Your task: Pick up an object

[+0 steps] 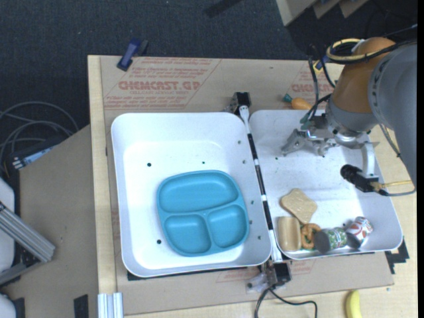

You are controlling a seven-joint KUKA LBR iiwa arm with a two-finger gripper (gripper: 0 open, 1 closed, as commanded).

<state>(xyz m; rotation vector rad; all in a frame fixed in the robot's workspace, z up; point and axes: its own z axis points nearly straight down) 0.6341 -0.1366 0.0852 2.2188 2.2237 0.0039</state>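
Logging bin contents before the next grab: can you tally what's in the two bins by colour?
Blue: 1, the divided tray in the left bin
Tan or brown: 3, the bread slice, the tan block and the pretzel in the right bin
Mixed colours: 2, the dark item and the red-and-white item
Total: 6

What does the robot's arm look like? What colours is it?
The arm is fat, round and grey, with a shiny orange band just above the wrist. A yellow and black cable loops beside the orange part. At the tip sits the end effector, made of thin silvery metal pieces that spread out a bit like spider legs. A black part sticks out below it.
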